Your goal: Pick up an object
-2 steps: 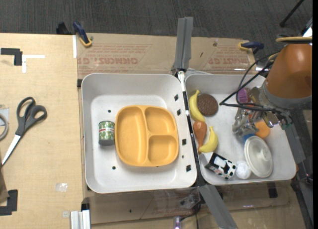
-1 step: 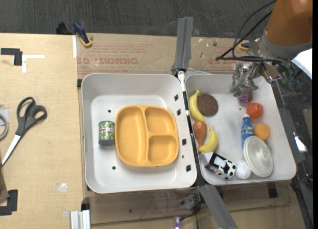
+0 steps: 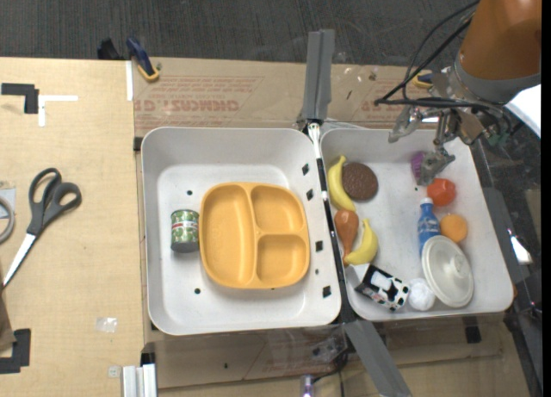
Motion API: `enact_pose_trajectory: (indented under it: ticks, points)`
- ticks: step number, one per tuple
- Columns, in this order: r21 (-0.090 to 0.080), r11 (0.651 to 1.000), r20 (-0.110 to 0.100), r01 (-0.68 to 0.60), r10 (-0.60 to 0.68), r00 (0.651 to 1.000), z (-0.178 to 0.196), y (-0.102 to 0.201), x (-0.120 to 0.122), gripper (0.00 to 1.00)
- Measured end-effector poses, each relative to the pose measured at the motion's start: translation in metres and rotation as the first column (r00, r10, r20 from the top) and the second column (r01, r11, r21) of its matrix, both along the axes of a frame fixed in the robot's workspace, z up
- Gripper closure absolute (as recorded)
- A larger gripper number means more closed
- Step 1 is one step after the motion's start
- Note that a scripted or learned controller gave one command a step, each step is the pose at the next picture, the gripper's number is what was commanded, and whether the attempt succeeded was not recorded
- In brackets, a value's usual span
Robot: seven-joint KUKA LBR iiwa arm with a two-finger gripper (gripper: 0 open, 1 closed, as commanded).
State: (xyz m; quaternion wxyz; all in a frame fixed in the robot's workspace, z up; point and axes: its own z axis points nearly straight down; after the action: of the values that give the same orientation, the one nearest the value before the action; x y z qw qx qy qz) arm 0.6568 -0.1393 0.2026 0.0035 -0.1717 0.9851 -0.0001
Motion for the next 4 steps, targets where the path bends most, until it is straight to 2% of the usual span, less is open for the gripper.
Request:
enact_pose_trajectory:
  ticks: [1, 2, 3, 4]
  points:
    - [0.001, 0.988, 0.016, 0.154, -0.154, 0.988, -0.092, -0.060, -0.046, 0.00]
    - [0.002, 0.982, 0.035, 0.188, -0.188, 0.981, -0.096, -0.077, -0.081, 0.00]
    - [-0.001, 0.974, 0.027, 0.226, -0.226, 0.974, -0.097, -0.082, -0.116, 0.00]
    - [0.001, 0.987, 0.010, 0.160, -0.160, 0.987, -0.104, -0.080, -0.062, 0.00]
